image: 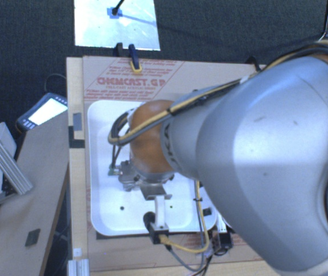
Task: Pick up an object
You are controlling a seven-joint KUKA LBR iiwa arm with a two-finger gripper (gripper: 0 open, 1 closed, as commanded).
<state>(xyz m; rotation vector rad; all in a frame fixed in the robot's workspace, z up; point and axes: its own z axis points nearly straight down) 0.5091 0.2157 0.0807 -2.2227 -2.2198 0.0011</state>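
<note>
The grey arm with its orange band (149,137) reaches in from the right and hangs low over the left white bin (103,154). My gripper (136,180) points down into the middle of that bin, and its lower end is hidden under the wrist. No loose object shows on the bare white floor around it, apart from a tiny dark speck (122,207) near the front. The arm's bulk covers the right bin.
The bins rest on a brown board with red print (132,80), held by a yellow and black clamp (134,61) at the back edge. Behind it lies a shiny metal plate (116,16). A lit tablet (43,111) and an aluminium rail (3,160) sit to the left.
</note>
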